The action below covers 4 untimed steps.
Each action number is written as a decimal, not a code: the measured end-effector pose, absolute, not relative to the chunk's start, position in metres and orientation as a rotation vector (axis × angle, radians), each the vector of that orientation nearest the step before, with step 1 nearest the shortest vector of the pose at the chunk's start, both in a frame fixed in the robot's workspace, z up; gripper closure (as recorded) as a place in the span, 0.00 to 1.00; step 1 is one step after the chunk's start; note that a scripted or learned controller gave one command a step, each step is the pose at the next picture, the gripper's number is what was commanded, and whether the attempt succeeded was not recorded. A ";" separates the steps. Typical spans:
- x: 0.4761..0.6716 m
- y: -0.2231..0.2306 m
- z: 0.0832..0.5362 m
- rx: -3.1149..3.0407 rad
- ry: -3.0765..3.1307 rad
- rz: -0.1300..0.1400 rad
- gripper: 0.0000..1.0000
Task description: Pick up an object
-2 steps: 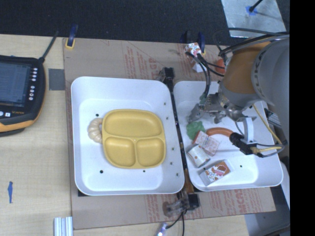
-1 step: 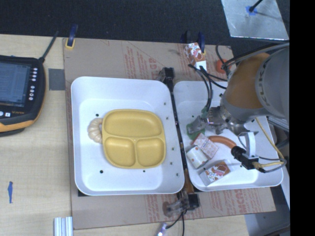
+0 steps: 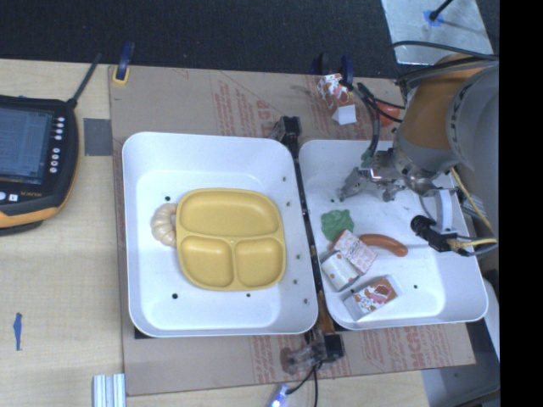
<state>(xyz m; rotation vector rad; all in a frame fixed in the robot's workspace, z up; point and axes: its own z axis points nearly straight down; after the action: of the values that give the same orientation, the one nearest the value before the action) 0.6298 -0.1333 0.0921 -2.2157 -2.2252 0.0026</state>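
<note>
- Objects for picking lie in the right bin (image 3: pixel 458 299), grouped toward its near-left corner: a green leafy toy piece (image 3: pixel 337 223), a sausage (image 3: pixel 383 244), a red-and-white checked packet (image 3: pixel 355 251), a small white carton (image 3: pixel 337 270) and a printed packet (image 3: pixel 373 296) closest to the near edge.
- The checked packet touches the white carton; the sausage lies just beside the checked packet, toward the bin's middle.
- Gripper (image 3: pixel 366 181) hangs over the far-left part of the right bin, apart from all the objects; the green piece is the nearest one.
- Fingers appear spread; nothing between them.
- Left bin (image 3: pixel 144 227) holds a yellow three-compartment tray (image 3: pixel 231 237) in its middle, with a pale bread-like toy (image 3: pixel 163 224) touching the tray's left edge.
- A teach pendant (image 3: pixel 30 159) rests at the bench's left edge, well apart from both bins.
- A small red-and-white object (image 3: pixel 336 91) sits on the cardboard beyond the right bin's far edge.
</note>
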 end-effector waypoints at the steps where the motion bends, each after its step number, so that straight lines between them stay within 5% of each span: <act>1: 0.595 -0.102 0.109 -2.213 -2.227 0.005 0.00; 2: 0.563 -0.103 0.091 -2.213 -2.225 0.007 0.00; 3: 0.613 -0.178 0.092 -2.218 -2.224 0.003 0.00; 4: 0.657 -0.100 0.092 -2.214 -2.226 0.002 0.00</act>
<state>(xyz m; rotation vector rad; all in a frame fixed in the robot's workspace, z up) 0.6566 -0.0997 0.0921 -2.2137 -2.2263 0.0022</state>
